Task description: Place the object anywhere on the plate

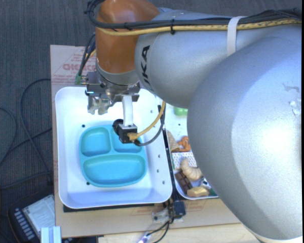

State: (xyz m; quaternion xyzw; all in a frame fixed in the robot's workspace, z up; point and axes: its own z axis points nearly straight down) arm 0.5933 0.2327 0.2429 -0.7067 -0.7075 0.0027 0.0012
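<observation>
A blue plate [114,168] with three compartments lies in the left white bin [67,151], toward its front. My gripper [99,107] hangs over the back of that bin, just beyond the plate's far left corner, pointing down. I see no object under it or on the plate. In the right bin [175,185], mostly hidden by the arm, lie small food-like items: a pale croissant shape [192,172], a brown block [181,179], an orange piece [183,145] and something green [180,111].
The large grey arm covers the right half of the view and most of the right bin. Both bins rest on a cardboard sheet [66,65]. Black cables [28,125] run over the floor at the left.
</observation>
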